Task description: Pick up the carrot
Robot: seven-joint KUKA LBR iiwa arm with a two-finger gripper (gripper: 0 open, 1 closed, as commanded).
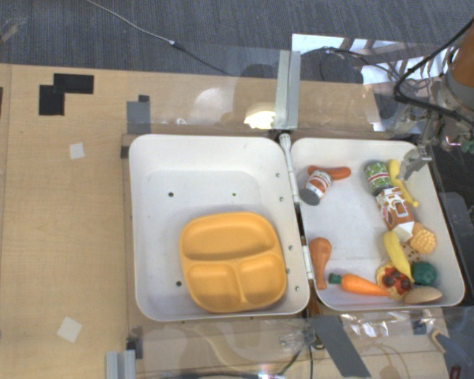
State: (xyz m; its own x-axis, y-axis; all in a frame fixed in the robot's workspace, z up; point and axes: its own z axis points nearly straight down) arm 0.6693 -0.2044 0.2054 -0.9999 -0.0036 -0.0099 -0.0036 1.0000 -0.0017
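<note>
While the carrot (361,284) lies lengthwise along the right bin's (344,212) near wall, the jaws (415,162) hang well apart at the far corner, their spread impossible to tell.

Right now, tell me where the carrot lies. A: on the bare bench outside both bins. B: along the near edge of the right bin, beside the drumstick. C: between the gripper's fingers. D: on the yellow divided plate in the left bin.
B: the carrot lies flat near the right bin's near edge, just right of the drumstick, far from the gripper at the bin's far corner.
</note>
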